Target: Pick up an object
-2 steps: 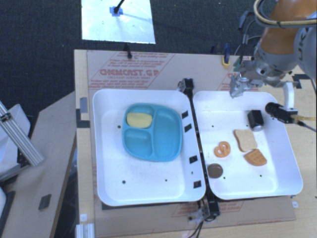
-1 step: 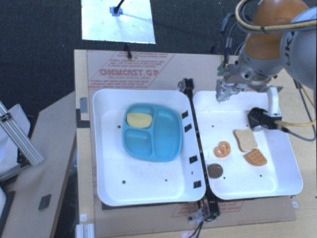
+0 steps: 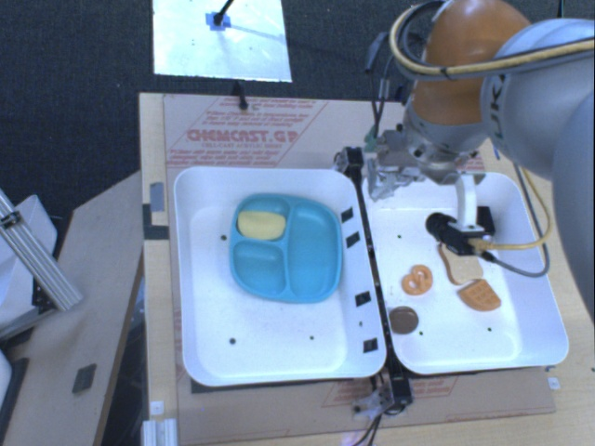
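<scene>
My gripper [image 3: 386, 182] hangs over the back left corner of the right bin [image 3: 530, 342], close to the divider between the bins. Nothing shows in its grasp. On the floor of that bin lie an orange pretzel [image 3: 417, 280], a brown round cookie [image 3: 403, 321], a pale slice of toast [image 3: 459, 266] and an orange waffle piece [image 3: 479, 295], all nearer the front than the gripper. The left bin [image 3: 200, 342] bears a blue divided plate [image 3: 297, 258] with a yellow piece of food [image 3: 261, 224] in its back left compartment.
The grey arm with its orange band [image 3: 465, 54] reaches in from the upper right, above the back of the right bin. Black clips [image 3: 363, 297] run along the divider. A white sheet [image 3: 221, 26] lies behind the bins on the dark floor.
</scene>
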Robot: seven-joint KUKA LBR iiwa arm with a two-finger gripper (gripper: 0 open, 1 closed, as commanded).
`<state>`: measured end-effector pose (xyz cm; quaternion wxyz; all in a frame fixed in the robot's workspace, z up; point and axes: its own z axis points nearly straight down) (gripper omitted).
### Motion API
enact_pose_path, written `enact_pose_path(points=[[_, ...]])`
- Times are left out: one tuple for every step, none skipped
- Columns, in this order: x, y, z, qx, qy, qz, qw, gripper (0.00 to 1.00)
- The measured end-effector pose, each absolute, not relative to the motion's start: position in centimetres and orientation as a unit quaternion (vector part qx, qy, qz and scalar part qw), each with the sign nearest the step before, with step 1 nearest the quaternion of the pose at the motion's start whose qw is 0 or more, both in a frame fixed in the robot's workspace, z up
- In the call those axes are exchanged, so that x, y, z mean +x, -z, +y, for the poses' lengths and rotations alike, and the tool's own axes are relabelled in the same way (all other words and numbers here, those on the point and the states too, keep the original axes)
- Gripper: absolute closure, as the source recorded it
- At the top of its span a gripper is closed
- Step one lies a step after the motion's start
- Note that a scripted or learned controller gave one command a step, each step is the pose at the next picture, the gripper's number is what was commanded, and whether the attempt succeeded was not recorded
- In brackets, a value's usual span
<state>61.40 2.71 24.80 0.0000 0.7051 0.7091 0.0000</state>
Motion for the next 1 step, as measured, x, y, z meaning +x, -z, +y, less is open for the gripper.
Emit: enact_pose_path(points=[[60.57,-25.01,8.15,0.704,-0.0003,0.71,0.0,1.0]])
